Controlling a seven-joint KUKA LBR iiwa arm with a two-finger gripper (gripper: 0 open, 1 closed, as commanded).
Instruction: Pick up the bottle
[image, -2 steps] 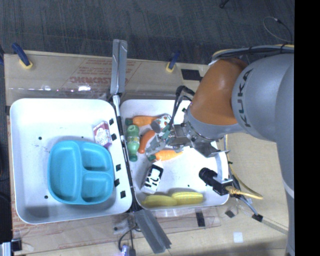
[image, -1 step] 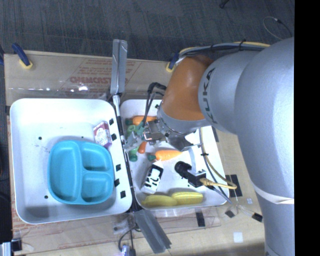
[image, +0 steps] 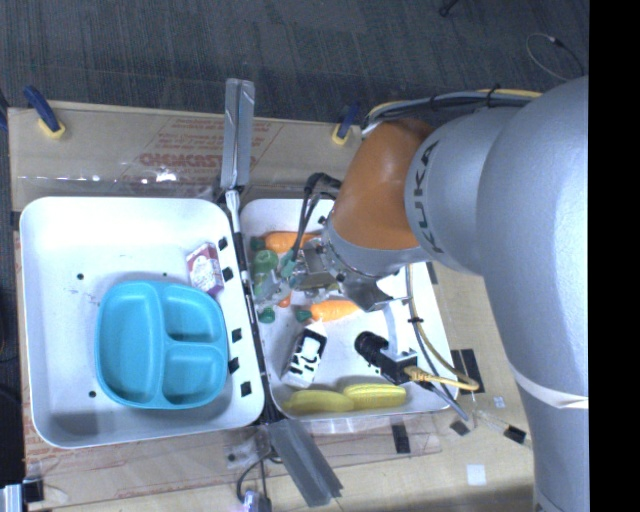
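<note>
Two white bins, one blue divided tray, two carrots, two yellow bananas, one clear green-capped bottle, one small packet

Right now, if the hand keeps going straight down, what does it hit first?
Probably the green bottle at the right bin's left wall, just under the hand; depth is hard to judge.

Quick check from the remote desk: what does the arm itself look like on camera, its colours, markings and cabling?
The arm is smooth, rounded and light grey, with a glossy orange band above the wrist and dark KUKA lettering on the grey shell beside it. Black cables loop down along the wrist toward the tool, a dark metallic assembly.
</note>
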